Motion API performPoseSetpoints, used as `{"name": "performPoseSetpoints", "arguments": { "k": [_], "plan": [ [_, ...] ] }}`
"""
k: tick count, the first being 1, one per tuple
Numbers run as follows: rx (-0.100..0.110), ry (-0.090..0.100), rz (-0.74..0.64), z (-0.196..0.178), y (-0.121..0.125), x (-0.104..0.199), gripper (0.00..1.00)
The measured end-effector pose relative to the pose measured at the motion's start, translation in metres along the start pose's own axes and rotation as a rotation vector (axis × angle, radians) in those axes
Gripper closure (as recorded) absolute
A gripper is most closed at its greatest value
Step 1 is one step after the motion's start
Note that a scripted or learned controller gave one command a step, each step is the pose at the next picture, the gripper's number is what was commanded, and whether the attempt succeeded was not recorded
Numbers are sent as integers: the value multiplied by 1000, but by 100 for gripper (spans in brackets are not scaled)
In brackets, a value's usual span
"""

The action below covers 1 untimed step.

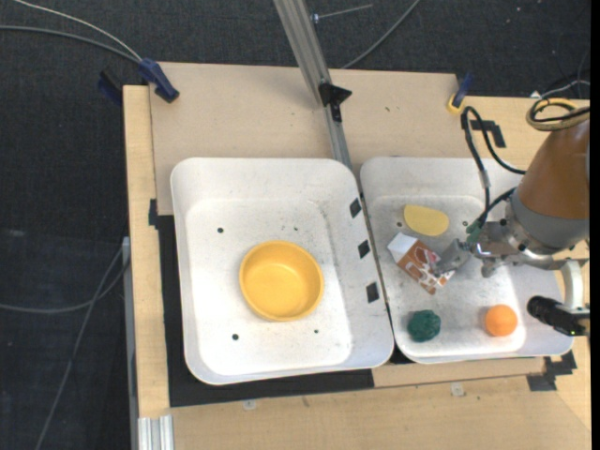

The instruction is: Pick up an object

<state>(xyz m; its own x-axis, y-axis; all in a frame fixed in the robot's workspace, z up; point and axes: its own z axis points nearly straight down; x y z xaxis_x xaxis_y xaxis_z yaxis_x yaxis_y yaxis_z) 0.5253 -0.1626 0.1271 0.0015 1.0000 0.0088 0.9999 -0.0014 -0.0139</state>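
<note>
The worktop [253, 111] has two white bins. The gripper [459, 256] touches a small packet [422, 262] in the right bin [380, 186]. I cannot tell how wide it is.

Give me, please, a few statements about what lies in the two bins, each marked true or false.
1. The yellow bowl sits in the left bin. True.
2. The orange ball lies in the left bin. False: it lies in the right bin.
3. The green ball lies left of the orange ball. True.
4. The tool is over the left bin. False: it is over the right bin, by the small packet.
</note>
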Motion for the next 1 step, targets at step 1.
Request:
{"name": "performPoseSetpoints", "arguments": {
  "k": [1],
  "plan": [
    [-1,12,-3,20,4,1,0]
  ]
}}
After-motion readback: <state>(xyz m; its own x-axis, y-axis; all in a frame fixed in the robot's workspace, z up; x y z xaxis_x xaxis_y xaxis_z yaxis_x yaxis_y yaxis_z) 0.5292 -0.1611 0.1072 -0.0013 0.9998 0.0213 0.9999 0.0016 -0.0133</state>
